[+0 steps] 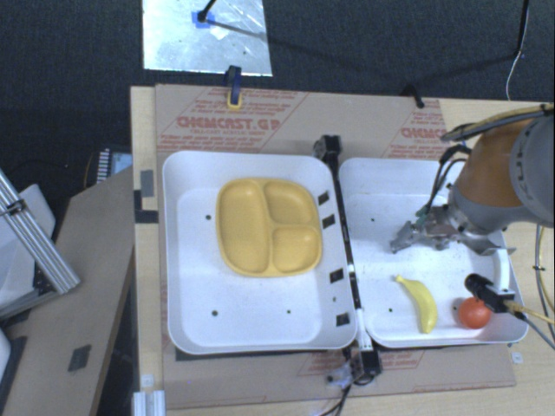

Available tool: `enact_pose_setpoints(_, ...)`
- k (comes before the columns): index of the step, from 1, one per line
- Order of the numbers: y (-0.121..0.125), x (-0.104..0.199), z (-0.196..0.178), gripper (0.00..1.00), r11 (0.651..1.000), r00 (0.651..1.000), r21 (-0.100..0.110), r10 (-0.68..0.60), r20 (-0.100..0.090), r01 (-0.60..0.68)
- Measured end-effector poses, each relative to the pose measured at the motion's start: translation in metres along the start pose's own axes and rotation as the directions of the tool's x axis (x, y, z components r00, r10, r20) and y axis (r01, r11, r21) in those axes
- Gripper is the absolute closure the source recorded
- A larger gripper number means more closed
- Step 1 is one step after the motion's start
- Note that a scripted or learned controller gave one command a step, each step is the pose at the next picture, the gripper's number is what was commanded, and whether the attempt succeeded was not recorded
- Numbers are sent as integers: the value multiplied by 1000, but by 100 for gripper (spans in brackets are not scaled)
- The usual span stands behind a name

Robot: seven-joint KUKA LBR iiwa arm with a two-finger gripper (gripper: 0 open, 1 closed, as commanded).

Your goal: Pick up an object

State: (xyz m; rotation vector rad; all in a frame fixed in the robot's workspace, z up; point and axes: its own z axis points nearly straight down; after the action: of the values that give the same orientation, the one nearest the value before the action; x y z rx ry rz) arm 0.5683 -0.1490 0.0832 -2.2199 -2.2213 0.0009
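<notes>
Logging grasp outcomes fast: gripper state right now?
Gripper: cannot be told; nothing visibly held, above the right bin, apart from banana and tomato.

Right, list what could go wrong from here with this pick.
1. The banana and the tomato lie close to the right bin's front wall, so a descent there could strike the rim.
2. The end effector sits above and apart from both, so a straight drop would likely close on nothing.
3. The tomato is round and may roll off when nudged.
</notes>
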Motion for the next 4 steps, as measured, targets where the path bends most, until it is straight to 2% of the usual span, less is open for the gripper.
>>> enact_pose_setpoints(1,1,-1,-12,100,1000,1000,-4,0,2,0)
enact_pose_setpoints(3,5,-4,-137,100,1000,1000,-9,-3,3,3)
enact_pose_setpoints(4,6,-4,-172,100,1000,1000,-7,-4,2,4)
